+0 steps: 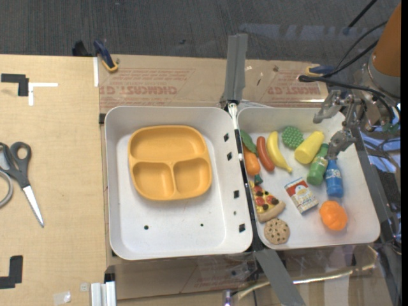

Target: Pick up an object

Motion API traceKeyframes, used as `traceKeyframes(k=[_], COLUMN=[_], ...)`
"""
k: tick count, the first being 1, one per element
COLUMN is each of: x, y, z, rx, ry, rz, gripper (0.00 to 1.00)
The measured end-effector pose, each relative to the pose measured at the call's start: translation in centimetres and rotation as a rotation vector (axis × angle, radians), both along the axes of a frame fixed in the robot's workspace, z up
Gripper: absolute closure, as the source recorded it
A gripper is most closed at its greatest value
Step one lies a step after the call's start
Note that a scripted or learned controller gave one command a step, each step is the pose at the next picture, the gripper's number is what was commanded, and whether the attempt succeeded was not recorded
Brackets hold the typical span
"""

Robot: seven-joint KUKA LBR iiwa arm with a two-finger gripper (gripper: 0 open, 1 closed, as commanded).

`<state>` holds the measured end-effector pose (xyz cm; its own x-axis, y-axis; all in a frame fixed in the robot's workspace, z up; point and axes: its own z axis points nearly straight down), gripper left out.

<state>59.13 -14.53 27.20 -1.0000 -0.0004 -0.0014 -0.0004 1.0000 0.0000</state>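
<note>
Spread apart and holding nothing, the gripper hung over the right bin near its far right rim. Just below its fingers lay one yellow bottle, one green bottle and one blue bottle. Farther below sat one orange fruit, with bare white floor beside it. Well to its left, the left bin held one yellow divided tray.
</note>
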Motion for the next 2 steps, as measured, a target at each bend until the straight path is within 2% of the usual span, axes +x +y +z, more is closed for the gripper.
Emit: traceKeyframes(k=[1, 2], x=[1.6, 2.6], y=[4.8, 4.9], z=[-13.9, -17.9], rx=[0.0, 0.0], ry=[0.0, -0.002], rz=[0.042, -0.033], gripper=[0.0, 0.0])
